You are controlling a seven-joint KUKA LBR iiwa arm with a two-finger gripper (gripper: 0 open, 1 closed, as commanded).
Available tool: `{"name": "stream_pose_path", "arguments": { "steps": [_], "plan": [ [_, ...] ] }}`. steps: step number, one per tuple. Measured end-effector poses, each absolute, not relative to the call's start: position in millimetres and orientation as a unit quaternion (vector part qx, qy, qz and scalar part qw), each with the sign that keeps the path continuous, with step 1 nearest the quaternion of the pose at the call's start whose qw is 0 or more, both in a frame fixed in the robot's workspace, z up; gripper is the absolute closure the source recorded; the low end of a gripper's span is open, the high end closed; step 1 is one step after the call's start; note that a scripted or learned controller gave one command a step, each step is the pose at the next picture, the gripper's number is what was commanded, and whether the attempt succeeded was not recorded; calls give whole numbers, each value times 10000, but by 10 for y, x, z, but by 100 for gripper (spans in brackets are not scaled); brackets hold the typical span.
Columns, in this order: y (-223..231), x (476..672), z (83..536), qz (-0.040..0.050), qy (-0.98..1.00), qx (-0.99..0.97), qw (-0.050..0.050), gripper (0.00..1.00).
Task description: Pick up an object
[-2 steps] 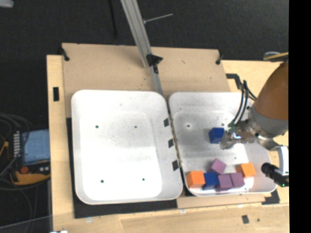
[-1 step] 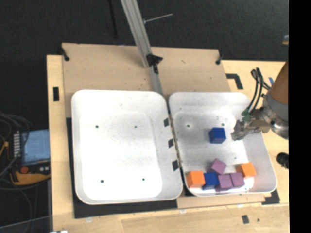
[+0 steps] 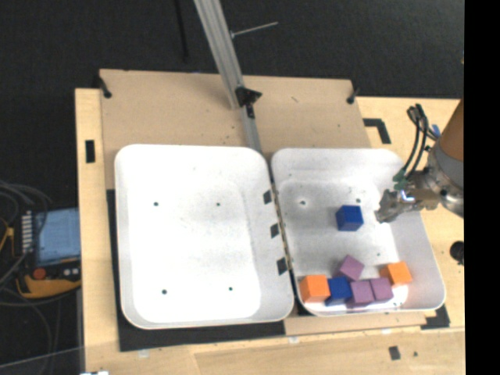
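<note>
Right now my gripper (image 3: 388, 212) hovers near the lone blue cube (image 3: 349, 217); I can't tell its state, so I'd centre above the cube, then descend straight

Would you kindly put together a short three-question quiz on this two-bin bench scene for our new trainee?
1. True or false: the lone blue cube lies in the left bin.
2. How many orange cubes are in the right bin?
3. Multiple choice: the pincer is nearest to which item? A) the lone blue cube B) the orange cube at the bin's near left corner C) the purple cube atop the cluster

Key:
1. False; it lies in the right bin, apart from the cluster along the near wall.
2. Two; the second sits at the right end of the cluster.
3. A.
</note>
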State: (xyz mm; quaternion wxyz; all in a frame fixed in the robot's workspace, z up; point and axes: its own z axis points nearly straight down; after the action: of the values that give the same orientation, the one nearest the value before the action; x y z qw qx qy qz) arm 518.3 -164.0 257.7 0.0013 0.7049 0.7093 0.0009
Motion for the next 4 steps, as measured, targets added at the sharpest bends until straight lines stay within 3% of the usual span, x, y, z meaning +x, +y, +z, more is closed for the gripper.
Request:
{"name": "stream_pose_path", "arguments": {
  "steps": [1, 3, 4],
  "plan": [
    [-1194, 5477, 2558, 8, 7097, 7046, 9, 100],
    [-133, 5793, 2430, -3, 7093, 7049, -2, 100],
    [287, 6044, 2351, 5, 7091, 7051, 8, 100]
  ]
}}
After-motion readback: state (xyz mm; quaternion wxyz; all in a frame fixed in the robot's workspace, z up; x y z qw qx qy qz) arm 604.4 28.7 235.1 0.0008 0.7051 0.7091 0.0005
